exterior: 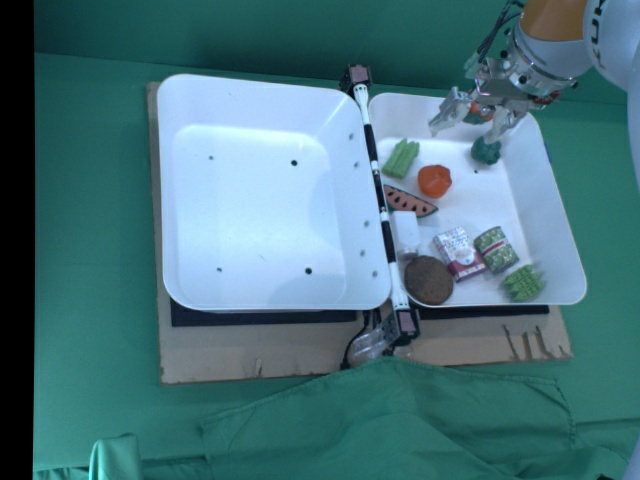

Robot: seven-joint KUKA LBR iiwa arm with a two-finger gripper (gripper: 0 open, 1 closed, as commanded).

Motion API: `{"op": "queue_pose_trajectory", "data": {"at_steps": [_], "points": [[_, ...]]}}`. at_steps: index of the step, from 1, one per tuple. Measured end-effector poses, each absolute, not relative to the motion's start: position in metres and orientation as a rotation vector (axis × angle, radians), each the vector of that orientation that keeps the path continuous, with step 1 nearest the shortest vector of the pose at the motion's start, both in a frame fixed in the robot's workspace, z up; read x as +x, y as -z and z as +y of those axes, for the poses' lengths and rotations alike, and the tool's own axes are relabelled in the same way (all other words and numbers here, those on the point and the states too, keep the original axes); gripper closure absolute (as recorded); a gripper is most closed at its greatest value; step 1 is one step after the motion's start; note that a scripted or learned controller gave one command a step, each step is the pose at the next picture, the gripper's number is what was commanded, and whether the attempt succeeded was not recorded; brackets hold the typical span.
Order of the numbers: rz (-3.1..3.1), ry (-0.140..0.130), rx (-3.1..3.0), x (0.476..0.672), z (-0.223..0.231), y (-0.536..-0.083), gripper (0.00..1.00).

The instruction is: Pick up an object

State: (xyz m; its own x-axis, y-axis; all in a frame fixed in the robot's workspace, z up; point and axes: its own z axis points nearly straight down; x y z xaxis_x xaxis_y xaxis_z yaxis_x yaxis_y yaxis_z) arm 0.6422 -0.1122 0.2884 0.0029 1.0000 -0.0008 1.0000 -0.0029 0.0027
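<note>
The right bin holds several toy foods. A dark green lump lies near its far wall, with an orange-red round piece and a light green bundle to its left. My gripper hangs over the bin's far edge, just above and left of the dark green lump. Its fingers are spread open. A small orange patch shows under the palm between them; I cannot tell what it is.
A watermelon slice, a brown disc, a red-and-white carton, a green can and a ridged green piece lie nearer the front. The left bin stands beside it. Green cloth covers the bench front.
</note>
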Motion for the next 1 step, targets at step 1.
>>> {"op": "queue_pose_trajectory", "data": {"at_steps": [1], "points": [[2.22,-0.001,2.224,0.6699,-0.0934,-0.1955,0.0]]}}
